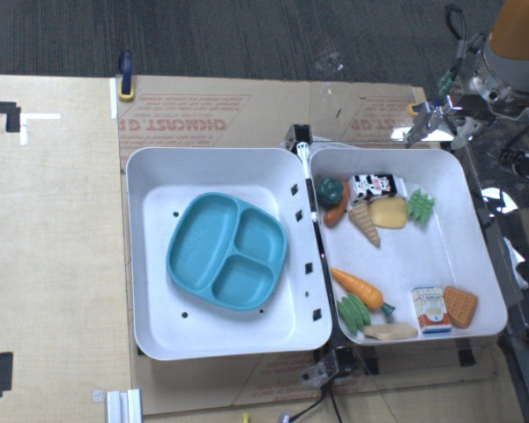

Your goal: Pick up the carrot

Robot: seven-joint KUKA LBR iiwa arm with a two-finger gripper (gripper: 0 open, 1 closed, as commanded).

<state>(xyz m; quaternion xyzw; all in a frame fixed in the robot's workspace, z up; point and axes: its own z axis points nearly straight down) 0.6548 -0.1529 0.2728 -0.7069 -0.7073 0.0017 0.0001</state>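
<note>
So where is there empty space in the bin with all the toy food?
Bare floor lies mid-bin in the right white bin, between the yellow potato-like piece and the orange carrot, stretching to the right wall. It is crowded at the top left corner and along the bottom edge near the green pea pod.

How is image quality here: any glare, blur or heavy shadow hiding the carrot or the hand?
Camera view: lighting is even and soft; the carrot is sharp, with only a faint shadow. The white right bin is bright but not washed out. The hand at the upper right edge is glinting and cluttered, hard to read.
</note>
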